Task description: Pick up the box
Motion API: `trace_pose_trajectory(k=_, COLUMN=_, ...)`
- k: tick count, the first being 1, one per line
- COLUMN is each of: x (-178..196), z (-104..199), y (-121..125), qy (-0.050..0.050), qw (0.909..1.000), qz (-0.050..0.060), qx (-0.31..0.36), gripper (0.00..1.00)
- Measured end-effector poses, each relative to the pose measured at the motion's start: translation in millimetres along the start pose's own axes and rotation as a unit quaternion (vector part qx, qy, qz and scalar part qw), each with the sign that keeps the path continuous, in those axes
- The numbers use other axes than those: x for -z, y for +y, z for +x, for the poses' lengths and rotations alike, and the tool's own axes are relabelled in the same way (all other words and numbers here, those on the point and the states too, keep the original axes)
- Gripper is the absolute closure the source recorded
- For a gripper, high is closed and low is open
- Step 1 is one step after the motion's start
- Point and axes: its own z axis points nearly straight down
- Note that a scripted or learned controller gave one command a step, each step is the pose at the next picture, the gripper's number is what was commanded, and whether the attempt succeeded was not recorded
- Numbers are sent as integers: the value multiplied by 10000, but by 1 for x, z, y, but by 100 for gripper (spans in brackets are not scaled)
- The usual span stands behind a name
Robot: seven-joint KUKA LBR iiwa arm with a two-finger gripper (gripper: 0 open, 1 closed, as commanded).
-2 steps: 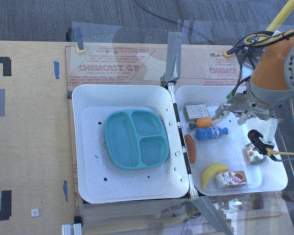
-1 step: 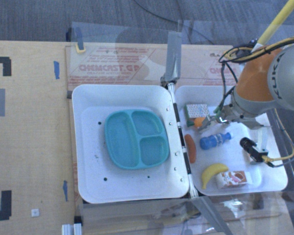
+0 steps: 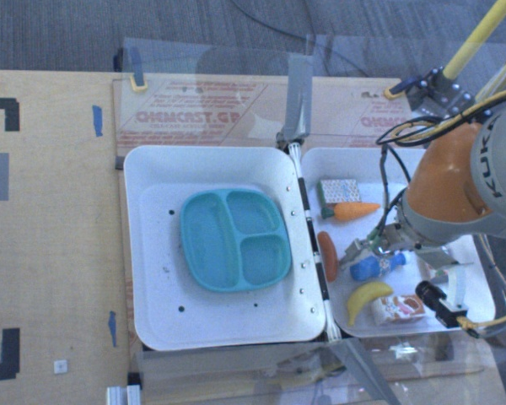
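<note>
Contents of the two bins, read from the near edge outward. Nearest in the right bin [image 3: 481, 306] lie a banana [image 3: 368, 299] and, just beside it, a white-and-red packet [image 3: 401, 309], both against the near wall and well clear of the target. Behind them a blue bottle [image 3: 376, 266] lies on its side, and the gripper [image 3: 373, 245] hangs directly over it at the end of the arm [image 3: 443, 180], which reaches in from the right. Wrist and cabling crowd the tool, so it cannot be told whether the claw is apart or together, and nothing is seen held in it. A red sausage [image 3: 327, 256] lies along the wall shared with the left bin [image 3: 152, 294]. That bin carries a teal divided plate [image 3: 236, 239] placed centrally, which plays no part in the pick. Farther back an orange carrot [image 3: 356, 212] lies crosswise, touching or very nearly touching the box [image 3: 338, 191], the task's object, which rests flat in the far left corner of the right bin. Judged from this layout, the tool is over the wrong item. It stands nearer than the box, with the carrot between them, and a descent here would probably meet the bottle. The box's corner position, with walls close on two sides and the carrot on a third, leaves little room for a grasp. Beyond the bins a clear printed sheet [image 3: 198, 112] covers the bench [image 3: 51, 226].
</note>
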Motion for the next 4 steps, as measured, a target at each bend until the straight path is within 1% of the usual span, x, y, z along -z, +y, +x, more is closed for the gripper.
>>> trace_pose_trajectory(k=1, x=0, z=-7, y=50, qy=-16, qw=9981, qz=-9, qx=-615, gripper=0)
trace_pose_trajectory(k=2, x=0, z=2, y=-4, qy=-6, qw=9997, qz=-11, qx=228, gripper=0)
trace_pose_trajectory(k=3, x=11, z=0, y=-3, qy=-13, qw=9998, qz=-38, qx=208, gripper=100)
trace_pose_trajectory(k=4, x=11, z=0, y=-3, qy=-12, qw=9998, qz=-37, qx=209, gripper=0)
